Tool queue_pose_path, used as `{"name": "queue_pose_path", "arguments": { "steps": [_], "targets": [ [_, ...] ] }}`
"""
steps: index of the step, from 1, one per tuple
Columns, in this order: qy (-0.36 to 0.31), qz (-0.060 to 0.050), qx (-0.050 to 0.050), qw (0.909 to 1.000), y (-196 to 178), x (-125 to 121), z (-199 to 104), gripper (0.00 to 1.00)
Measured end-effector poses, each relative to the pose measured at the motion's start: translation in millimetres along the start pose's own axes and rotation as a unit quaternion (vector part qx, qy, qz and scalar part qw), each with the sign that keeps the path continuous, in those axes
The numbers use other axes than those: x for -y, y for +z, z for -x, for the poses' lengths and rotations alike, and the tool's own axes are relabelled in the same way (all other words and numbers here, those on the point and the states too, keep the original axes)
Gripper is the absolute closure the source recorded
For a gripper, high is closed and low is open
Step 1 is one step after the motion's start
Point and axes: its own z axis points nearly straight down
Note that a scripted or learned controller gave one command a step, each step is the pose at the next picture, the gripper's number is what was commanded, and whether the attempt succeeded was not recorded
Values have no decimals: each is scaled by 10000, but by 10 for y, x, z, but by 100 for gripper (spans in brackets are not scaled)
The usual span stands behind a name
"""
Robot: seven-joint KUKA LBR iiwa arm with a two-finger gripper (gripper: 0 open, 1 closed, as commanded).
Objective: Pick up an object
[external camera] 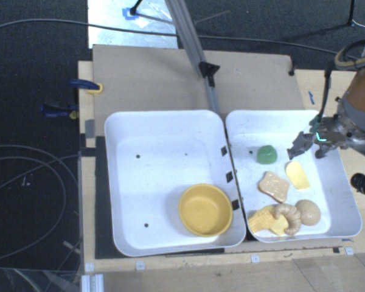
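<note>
Camera view looks down on two white bins side by side: the left bin (134, 163) holds a yellow bowl (205, 209) near its front right corner, and the right bin (347, 212) holds a cluster of small food-shaped items. The arm (362, 111) reaches in from the right, and its gripper (309, 145) hangs over the upper part of the right bin, just above a pale yellow piece (297, 175) that lies flat on the bin floor. Two dark fingers seem to point down and left with a gap between them, so the pincer looks spread, with nothing pinched. Going by that position, the pale yellow piece is the likeliest target. It is a small, smooth, rounded slab, tilted a little in plan, standing apart from the green round piece (267, 154) to its left and near the tan bread-like slice (274, 187) below it. It is probably light, stiff plastic with a slick surface, so weight should be no trouble but slipping could be. Lying so low, it gives the fingers little height to catch; the best hold is likely across its narrow width, fingertips reaching right down to the bin floor on either long edge. The green piece would stand taller and might be easier to close on, though its roundness could let it roll away. At the front of the bin, a beige round item (308, 212), a curled tan piece (289, 214) and a yellow wedge (261, 220) crowd together, touching, and would be harder to single out.
</note>
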Motion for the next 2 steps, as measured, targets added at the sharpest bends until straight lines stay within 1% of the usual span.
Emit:
{"name": "queue_pose_path", "arguments": {
  "steps": [1, 2],
  "targets": [
    [0, 3, 1, 10000, -2, -1, 0, 0],
    [20, -27, -4, 10000, 614, -24, -49, 0]
  ]
}}
